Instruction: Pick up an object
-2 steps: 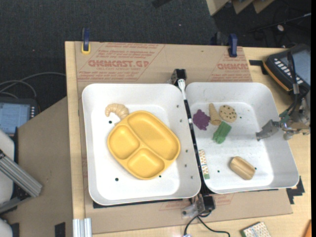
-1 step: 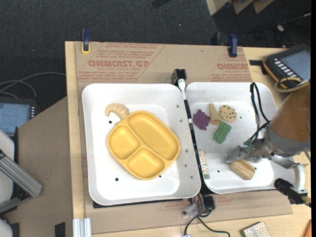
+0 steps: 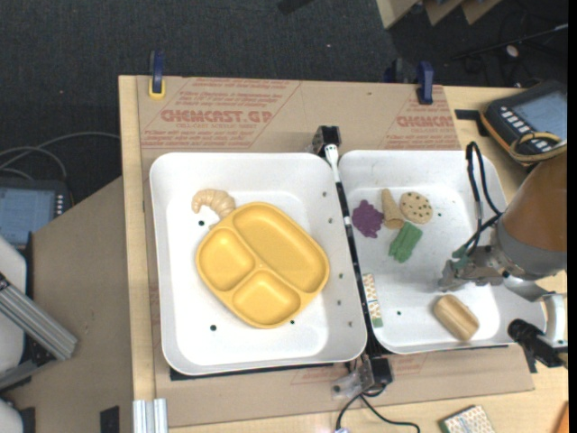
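The right bin (image 3: 397,332) holds several small items: a purple grape-like piece (image 3: 366,217), a tan cone-shaped piece (image 3: 390,207), a speckled round cookie (image 3: 416,207), a green block (image 3: 405,241) and a tan bread loaf (image 3: 455,317). My gripper (image 3: 467,274) hangs low over the right side of this bin, just above the loaf and to the right of the green block. Nothing shows in its grasp. The grey and orange arm (image 3: 541,228) rises behind it at the right edge.
The left bin (image 3: 171,269) carries a yellow divided plate (image 3: 261,262) and a pale croissant (image 3: 212,201) at its upper left. A black cable (image 3: 475,183) loops over the right bin's far side. A pendant (image 3: 527,124) lies at the back right.
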`<state>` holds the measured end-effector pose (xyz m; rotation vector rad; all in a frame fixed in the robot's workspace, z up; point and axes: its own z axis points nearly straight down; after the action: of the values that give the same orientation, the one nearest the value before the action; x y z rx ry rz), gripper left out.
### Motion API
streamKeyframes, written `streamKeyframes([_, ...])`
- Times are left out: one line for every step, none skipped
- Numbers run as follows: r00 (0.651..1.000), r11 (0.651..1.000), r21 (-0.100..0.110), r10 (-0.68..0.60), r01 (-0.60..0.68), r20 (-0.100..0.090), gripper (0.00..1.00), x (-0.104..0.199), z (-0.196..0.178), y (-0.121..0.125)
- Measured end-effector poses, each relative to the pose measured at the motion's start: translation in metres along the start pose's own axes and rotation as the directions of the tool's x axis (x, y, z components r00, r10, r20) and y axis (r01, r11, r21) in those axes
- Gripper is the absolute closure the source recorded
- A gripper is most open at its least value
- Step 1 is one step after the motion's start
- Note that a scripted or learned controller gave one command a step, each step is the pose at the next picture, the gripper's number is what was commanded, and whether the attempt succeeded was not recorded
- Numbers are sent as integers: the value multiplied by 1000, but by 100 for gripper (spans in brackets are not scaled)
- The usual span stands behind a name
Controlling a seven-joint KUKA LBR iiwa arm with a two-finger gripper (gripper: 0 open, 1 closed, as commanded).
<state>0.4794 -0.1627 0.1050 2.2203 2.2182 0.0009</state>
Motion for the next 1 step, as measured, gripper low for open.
streamKeyframes([1000, 1000, -2, 0, 0, 2, 100, -22, -33, 1])
